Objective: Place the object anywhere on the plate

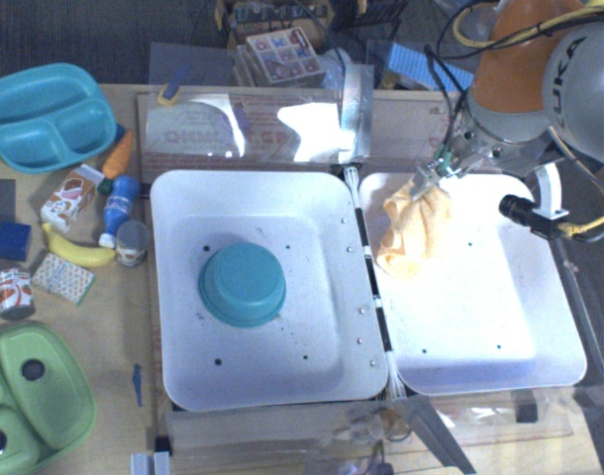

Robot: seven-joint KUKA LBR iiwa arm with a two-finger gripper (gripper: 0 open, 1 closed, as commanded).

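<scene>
A round teal plate [243, 283] lies in the middle of the left white bin [183, 364]. A crumpled yellow cloth [413, 228] hangs over the upper left part of the right bin [500, 364], its lower end near the bin's floor. My gripper [434, 173] is at the cloth's top corner, shut on it, with the fabric pinched between the fingers. The grey arm with its orange band [520, 38] reaches in from the upper right. The plate is about a bin's width to the left of the cloth.
A raised divider [369, 265] runs between the two bins. On the bench to the left lie a teal divided tray [47, 117], a banana [76, 247], a blue bottle [116, 206], a can [132, 241] and a green tray [30, 394]. A black cable fitting [525, 212] juts over the right bin.
</scene>
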